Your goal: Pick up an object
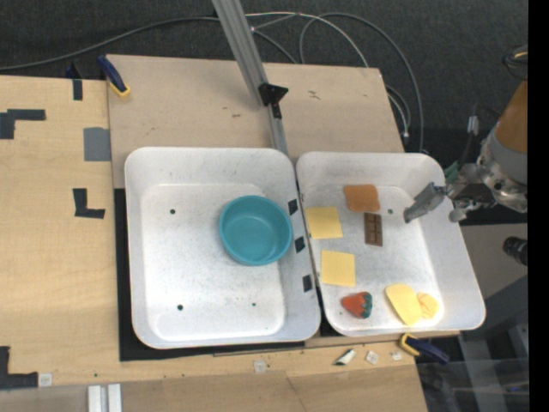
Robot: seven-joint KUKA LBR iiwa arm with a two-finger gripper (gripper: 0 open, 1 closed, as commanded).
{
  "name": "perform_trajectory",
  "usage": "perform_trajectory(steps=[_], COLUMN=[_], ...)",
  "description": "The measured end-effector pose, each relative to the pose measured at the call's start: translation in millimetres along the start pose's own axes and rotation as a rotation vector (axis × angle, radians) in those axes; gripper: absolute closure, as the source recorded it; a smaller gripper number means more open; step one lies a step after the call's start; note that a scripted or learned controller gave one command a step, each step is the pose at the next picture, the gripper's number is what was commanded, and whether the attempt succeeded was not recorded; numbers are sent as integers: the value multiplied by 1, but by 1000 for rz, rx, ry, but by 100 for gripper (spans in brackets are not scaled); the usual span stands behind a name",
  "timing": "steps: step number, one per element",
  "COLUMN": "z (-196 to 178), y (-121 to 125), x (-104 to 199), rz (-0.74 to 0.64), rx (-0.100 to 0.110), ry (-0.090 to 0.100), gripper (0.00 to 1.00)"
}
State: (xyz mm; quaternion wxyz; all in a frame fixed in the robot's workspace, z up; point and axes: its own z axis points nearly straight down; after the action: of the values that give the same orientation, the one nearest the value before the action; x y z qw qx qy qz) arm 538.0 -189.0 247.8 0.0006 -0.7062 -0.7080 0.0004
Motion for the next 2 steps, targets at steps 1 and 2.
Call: perform_trajectory(steps=[1, 2], z=[0, 44], y=[0, 1], x=[0, 0], rz=[0, 1], rx=[0, 5], ry=[0, 0], gripper=[0, 0])
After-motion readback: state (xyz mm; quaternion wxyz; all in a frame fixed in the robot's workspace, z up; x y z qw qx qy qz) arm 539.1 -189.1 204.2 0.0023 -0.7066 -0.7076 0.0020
